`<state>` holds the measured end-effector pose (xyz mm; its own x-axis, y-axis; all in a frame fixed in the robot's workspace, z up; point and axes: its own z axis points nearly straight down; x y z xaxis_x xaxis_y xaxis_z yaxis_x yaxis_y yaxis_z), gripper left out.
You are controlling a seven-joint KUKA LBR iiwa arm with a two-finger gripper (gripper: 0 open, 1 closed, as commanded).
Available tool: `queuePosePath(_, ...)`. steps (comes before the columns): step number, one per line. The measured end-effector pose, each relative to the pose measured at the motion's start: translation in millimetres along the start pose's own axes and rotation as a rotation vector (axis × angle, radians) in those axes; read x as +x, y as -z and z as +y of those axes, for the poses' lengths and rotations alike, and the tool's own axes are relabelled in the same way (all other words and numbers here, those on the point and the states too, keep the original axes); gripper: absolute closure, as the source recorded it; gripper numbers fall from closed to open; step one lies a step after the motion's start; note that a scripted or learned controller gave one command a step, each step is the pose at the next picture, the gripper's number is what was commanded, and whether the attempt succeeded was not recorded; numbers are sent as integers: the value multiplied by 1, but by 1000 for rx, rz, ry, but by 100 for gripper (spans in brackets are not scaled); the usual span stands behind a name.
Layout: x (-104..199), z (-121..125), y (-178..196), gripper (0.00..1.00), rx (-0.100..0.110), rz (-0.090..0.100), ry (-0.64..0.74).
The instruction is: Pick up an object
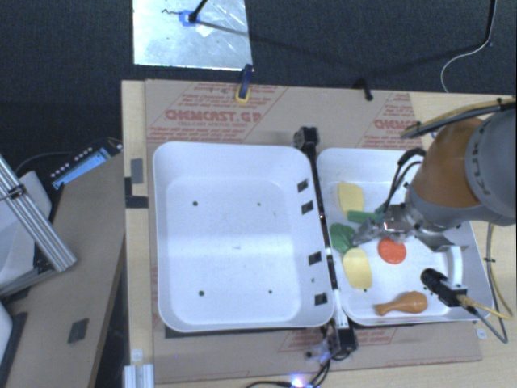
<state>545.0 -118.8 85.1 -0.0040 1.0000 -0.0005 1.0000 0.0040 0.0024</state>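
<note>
Gripper (373, 229) low beside green toy (343, 235), finger state impossible to tell; risk of nudging neighbouring yellow piece (357, 267), grabbing nothing.

Several small objects lie in the right bin (367, 162), at the frame's right. A pale yellow piece (350, 196) sits uppermost, with a green piece (342, 234) just below it. Lower lies a second yellow piece (357, 267), a red round piece (393, 251) to its right, and a tan drumstick-shaped piece (401, 304) lowest.
</note>
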Motion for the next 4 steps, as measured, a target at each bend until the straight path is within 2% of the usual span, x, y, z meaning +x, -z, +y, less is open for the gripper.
queuePosePath(1,20,45,0,0,-4,0,4)
queuePosePath(2,18,44,11,100,-3,0,0)
queuePosePath(3,80,94,247,100,-19,0,7)
queuePosePath(4,162,81,302,100,-6,4,9)
